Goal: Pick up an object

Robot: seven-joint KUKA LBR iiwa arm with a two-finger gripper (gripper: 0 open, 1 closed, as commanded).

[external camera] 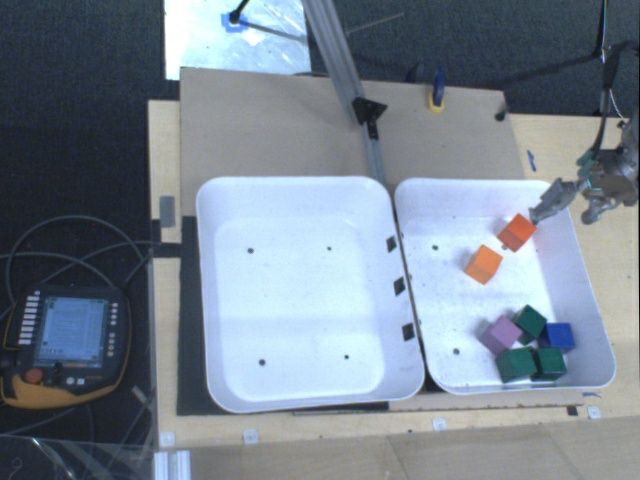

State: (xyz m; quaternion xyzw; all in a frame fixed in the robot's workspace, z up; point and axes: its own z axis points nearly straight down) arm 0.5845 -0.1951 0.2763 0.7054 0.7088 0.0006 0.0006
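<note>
In the right bin [590,298] a red-orange block [517,233] lies near the far right wall, with a lighter orange block [483,264] just left of and below it. My gripper [566,211] comes in from the right edge over the bin's far right corner. It is open, its fingers spread. The left finger [548,202] slants down toward the red-orange block and its tip ends right at the block's upper right corner. Nothing sits between the fingers.
A cluster fills the right bin's near right corner: a purple block [501,334], a dark green block [530,322], a blue block [558,336] and two green blocks [516,365] [549,363]. The left bin [215,268] adjoins on the left. A teach pendant [65,343] lies off the bench.
</note>
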